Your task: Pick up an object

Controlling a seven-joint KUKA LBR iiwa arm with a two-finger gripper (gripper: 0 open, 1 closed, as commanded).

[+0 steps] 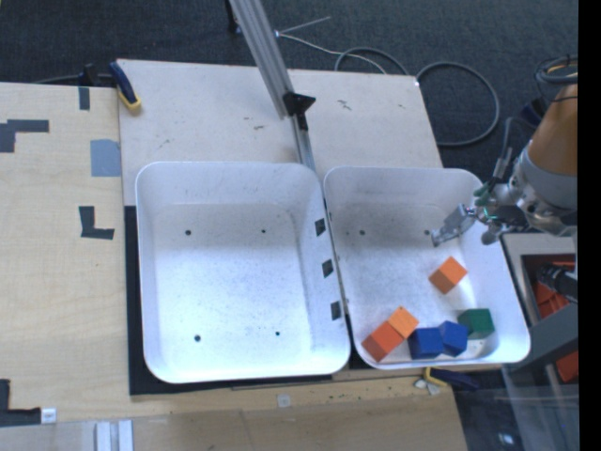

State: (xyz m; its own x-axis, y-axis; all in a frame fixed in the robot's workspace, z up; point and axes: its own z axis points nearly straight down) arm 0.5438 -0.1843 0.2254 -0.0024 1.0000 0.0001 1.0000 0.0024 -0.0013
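right bin (394, 181) holds orange, blue and green blocks (427, 332).

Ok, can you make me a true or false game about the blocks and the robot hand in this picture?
1. All the blocks are in the right bin. True.
2. The gripper is holding the lone orange block. False: that block lies on the bin floor, apart from the fingers, with nothing seen between them.
3. There is a green block near the bin's front right corner. True.
4. The two blue blocks lie in the left bin. False: they sit side by side at the front of the right bin.
5. The gripper hangs over the left bin. False: it is over the right bin's right side.
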